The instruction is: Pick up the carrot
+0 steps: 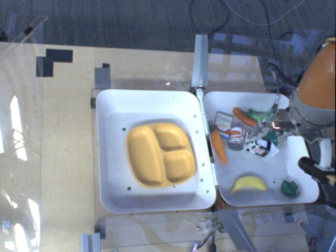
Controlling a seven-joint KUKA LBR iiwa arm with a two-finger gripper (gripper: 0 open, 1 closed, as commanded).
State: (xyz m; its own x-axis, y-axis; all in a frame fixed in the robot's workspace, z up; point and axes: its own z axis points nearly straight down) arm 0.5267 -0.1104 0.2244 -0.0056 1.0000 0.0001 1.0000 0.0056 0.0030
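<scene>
The carrot is an orange tapered piece lying along the left wall of the right bin, its tip pointing toward the front. My gripper hangs over the middle of that bin, to the right of the carrot and apart from it, above a cluster of small items. Nothing can be seen held in it. The arm's orange band shows at the right edge.
Close to the gripper lie a second orange elongated piece with a green end, a small can, a little box and a black-and-white item. A banana and a green piece lie at the front. The left bin holds a yellow divided plate.
</scene>
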